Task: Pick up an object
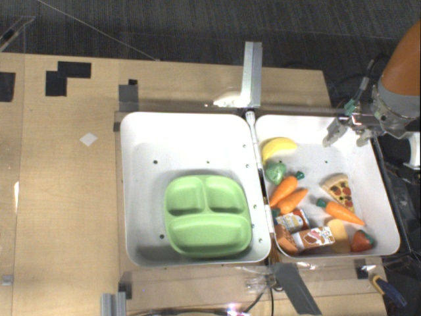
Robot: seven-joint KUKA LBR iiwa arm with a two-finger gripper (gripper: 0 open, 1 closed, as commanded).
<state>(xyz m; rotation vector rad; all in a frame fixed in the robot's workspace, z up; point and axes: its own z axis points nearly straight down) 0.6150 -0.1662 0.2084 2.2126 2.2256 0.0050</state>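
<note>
From my seat I see the right bin [388,206] crowded with toy food: a yellow banana [278,147] at its upper left corner, a green pepper [275,172] just below that, two orange carrots [287,194] lying side by side against the divider, a pizza slice [339,190] toward the middle, a third carrot [342,211] with a green top below the pizza, and a small juice carton [310,237] near the front edge with a red strawberry [362,240] at the lower right. The left bin [141,176] carries a green divided tray [208,214]. All the food rests on the bin floor. The arm [401,84] comes in from the right, its orange band high at the frame edge, wrist tilted down and leftward. The jaws [348,131] hover above the right bin's upper right corner, spread apart with nothing between them, well apart from the banana and the pizza slice. The pale wooden surface [59,176] lies around both bins
</note>
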